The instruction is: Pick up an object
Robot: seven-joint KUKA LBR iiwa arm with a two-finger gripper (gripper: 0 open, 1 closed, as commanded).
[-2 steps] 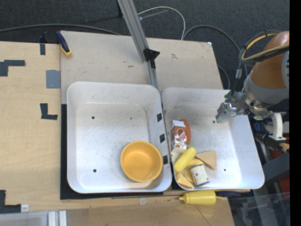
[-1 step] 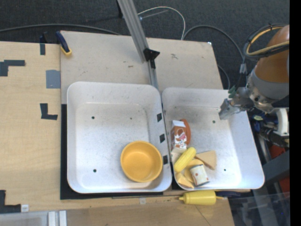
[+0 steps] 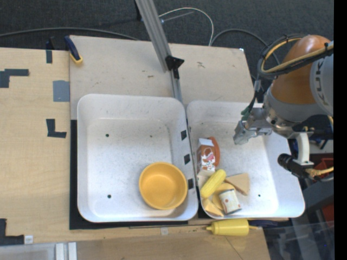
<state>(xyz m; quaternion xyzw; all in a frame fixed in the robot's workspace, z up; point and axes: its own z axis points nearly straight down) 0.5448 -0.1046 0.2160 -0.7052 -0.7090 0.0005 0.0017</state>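
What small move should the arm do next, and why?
Probably move the gripper toward the view's lower left and lower it over the yellow corn-shaped toy. The gripper hangs above bare floor of the right bin, while the objects lie clustered along that bin's left side.

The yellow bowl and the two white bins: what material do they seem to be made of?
The yellow bowl looks like moulded plastic with a matte to satin finish: even colour, a smooth rounded rim and only soft highlights. The left bin and the right bin look like thin formed plastic, white and slightly glossy, with rounded corners and dark scuff specks. This cannot be confirmed from the look alone.
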